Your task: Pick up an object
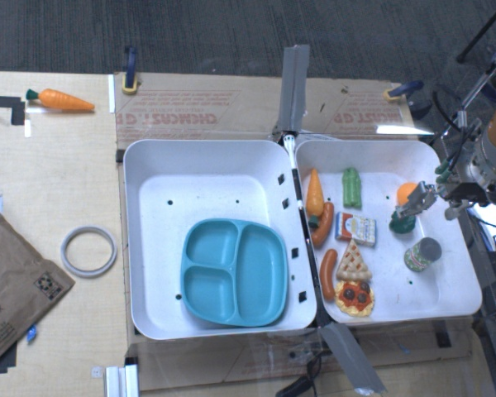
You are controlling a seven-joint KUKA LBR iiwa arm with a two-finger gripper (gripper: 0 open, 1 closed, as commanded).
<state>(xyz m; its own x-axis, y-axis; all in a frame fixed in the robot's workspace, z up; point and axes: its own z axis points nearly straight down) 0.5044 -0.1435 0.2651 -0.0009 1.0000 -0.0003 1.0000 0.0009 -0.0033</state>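
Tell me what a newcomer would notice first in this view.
A big blue divided plate lies in the left bin. The right bin holds a cluster of toy food, including a pizza slice and a carrot. The gripper reaches in at its right side, beside an orange.

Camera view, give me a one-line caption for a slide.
Gripper poised over the right bin of toy food, beside an orange; left bin holds a blue divided plate.

Blue tray [235, 271] in left bin [149, 222]
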